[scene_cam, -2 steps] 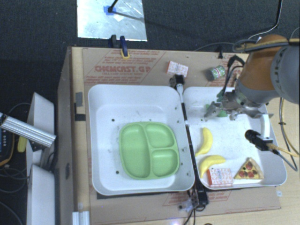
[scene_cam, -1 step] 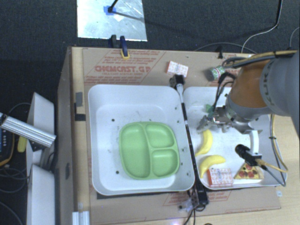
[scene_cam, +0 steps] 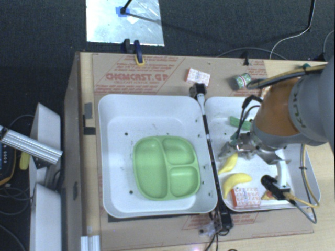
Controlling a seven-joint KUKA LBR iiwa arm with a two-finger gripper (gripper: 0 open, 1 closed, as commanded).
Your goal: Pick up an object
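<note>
The arm is at the reach step, its gripper low in the right bin just above a banana, fingers seemingly spread though unclear, gripping nothing; next it likely must descend squarely over the banana and close.

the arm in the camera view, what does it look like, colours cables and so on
The arm is bulky and rounded, with a grey shell and a broad orange band above the wrist. Thin black cables loop along its left side. At its end sits a metallic grey gripper.
</note>
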